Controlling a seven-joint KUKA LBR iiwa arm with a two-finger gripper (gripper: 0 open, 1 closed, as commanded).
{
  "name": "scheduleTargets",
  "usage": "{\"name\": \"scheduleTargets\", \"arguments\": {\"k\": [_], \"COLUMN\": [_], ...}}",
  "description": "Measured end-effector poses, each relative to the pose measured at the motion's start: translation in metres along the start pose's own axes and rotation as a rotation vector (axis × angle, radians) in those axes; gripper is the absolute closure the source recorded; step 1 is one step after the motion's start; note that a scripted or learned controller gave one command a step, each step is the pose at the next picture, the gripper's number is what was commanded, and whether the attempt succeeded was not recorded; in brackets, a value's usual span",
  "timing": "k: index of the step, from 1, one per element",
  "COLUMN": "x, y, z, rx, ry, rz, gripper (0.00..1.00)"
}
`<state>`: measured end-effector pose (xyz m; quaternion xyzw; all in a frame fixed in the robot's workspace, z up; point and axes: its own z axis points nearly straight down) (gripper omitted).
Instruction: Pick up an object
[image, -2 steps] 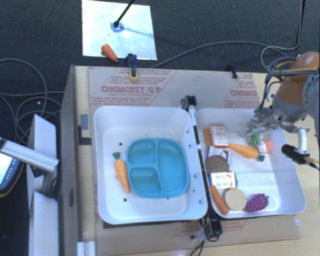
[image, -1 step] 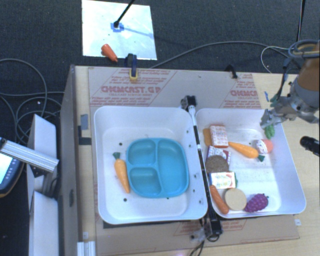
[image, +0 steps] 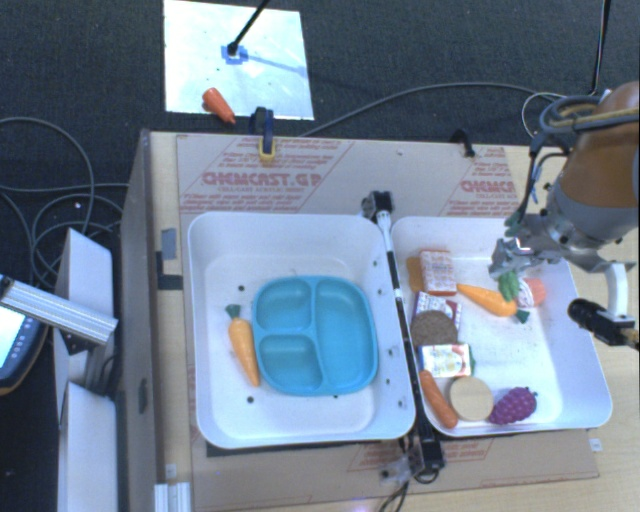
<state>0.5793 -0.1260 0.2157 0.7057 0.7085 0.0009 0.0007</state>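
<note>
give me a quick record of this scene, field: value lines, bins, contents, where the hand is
left bin: holds a blue divided plate and a toy carrot lying beside the plate's left edge
right bin: holds a second carrot, purple grapes, a round tan disc, a dark brown patty, small printed packets, an orange sausage-like piece
hand: over the right bin's upper right, just above the carrot's leafy end
hand state: cannot tell
outside bins: small orange item on a white sheet

Robotics lab: worktop (image: 300, 165) of printed board bearing two white bins (image: 200, 300), loose cables (image: 50, 170) left of it, dark carpet (image: 80, 60) around it.
</note>
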Motion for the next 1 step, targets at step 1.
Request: {"name": "scheduleTargets", "arguments": {"k": [1], "x": [0.0715], "y": [-0.0004], "z": [-0.0217], "rx": [0.000], "ry": [0.001], "rz": [-0.001], "gripper": [1.00]}}
